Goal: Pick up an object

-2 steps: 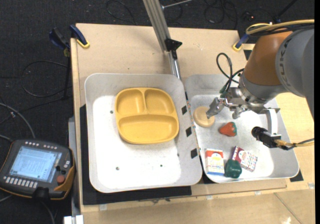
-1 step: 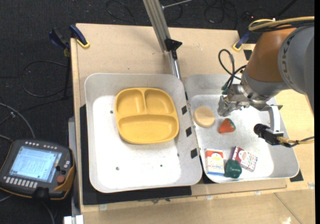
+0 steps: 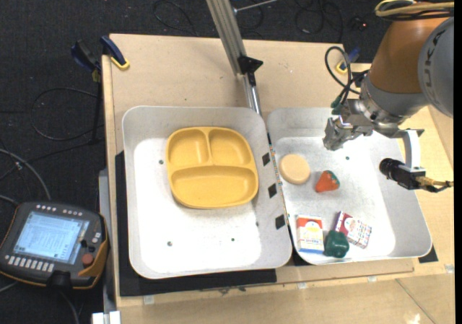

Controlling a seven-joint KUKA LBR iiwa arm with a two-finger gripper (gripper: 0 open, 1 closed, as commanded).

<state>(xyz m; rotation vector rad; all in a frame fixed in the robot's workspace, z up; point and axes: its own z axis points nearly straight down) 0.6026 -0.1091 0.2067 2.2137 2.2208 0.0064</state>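
I am hovering the grey two-finger gripper (image 3: 336, 136), its opening impossible to judge from here, over the right white bin (image 3: 404, 200). The small red strawberry-shaped toy (image 3: 327, 181) is lying just below: probably light, rigid, slippery; I am favouring its widest flanks.

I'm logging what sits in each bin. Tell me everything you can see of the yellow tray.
The yellow tray is a rounded-corner divided plate, seemingly plastic, with two small compartments at the back and one long one in front. It lies flat, slightly skewed, in the left bin, apart from its walls. Nothing rests in it or touches it.
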